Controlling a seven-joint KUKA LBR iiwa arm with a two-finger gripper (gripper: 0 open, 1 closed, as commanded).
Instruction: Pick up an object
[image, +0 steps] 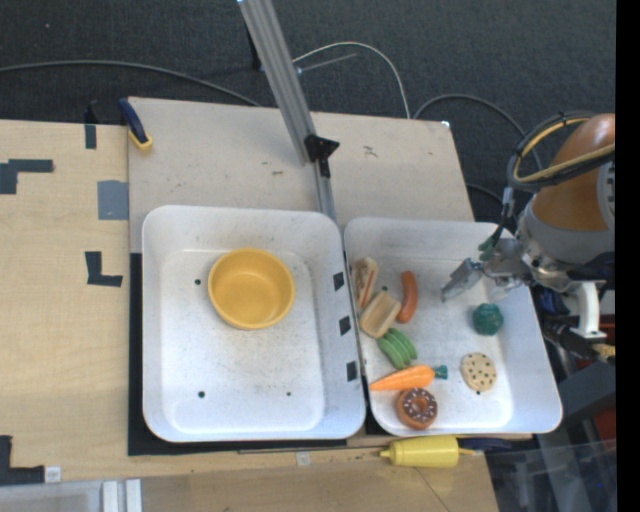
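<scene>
A: How much room is there around the tool?

B: It hangs over the right-hand shallow white bin, near that bin's far right corner. Bare bin floor lies to its left before the toy foods start.

A: And the arm?

B: The grey arm with the orange band comes in from the right edge, wrist bent down toward the bin. The two grey fingers stand spread apart with nothing between them.

A: What lies closest?

B: A small round dark-green ball, just below and to the right of the fingertips, not touching them. Further below is a tan speckled cookie. Left of the tool lies a red-orange sausage, then sandwich slices, with an orange carrot below them.

A: The other bin?

B: Well to the left, holding a yellow plastic bowl.
</scene>
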